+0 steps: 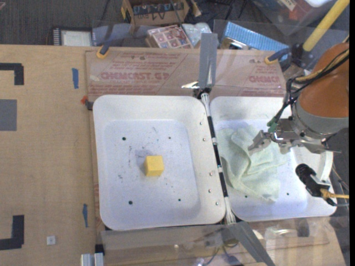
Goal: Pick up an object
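Cloth [254, 165]: pale green, crumpled, lying across the middle of the right bin [294, 204].
Gripper [260, 141]: reaching in from 3 o'clock, fingers slightly parted, tips just at the cloth's upper edge, toward 12 o'clock of the heap; nothing seen between them.
Yellow cube [154, 165]: centre of the left bin [111, 115], untouched.
Risk: a pinch at the thin edge may catch one loose fold, which could slip free on lifting.
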Controlling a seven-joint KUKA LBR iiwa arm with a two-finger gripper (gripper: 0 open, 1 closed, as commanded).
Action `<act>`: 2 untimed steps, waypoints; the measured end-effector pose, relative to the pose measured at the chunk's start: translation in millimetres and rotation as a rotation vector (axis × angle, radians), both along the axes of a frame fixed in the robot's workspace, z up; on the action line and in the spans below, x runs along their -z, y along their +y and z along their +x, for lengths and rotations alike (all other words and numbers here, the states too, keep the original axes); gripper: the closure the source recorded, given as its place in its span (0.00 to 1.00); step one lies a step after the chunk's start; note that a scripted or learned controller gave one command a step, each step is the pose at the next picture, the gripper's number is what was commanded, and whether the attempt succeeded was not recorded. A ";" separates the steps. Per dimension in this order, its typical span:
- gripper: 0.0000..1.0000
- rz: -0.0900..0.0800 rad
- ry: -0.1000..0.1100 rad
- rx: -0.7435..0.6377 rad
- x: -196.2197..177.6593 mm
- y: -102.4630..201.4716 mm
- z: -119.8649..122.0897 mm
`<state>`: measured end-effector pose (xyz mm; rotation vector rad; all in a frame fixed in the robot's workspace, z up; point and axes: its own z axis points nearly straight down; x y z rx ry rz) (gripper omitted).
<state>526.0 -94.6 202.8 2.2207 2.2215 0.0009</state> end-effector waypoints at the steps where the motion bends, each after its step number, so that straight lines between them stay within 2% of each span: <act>1: 0.00 0.001 0.002 -0.286 50.8 -21.1 -33.1; 2: 0.00 -0.002 -0.005 -0.637 114.9 -30.5 -44.7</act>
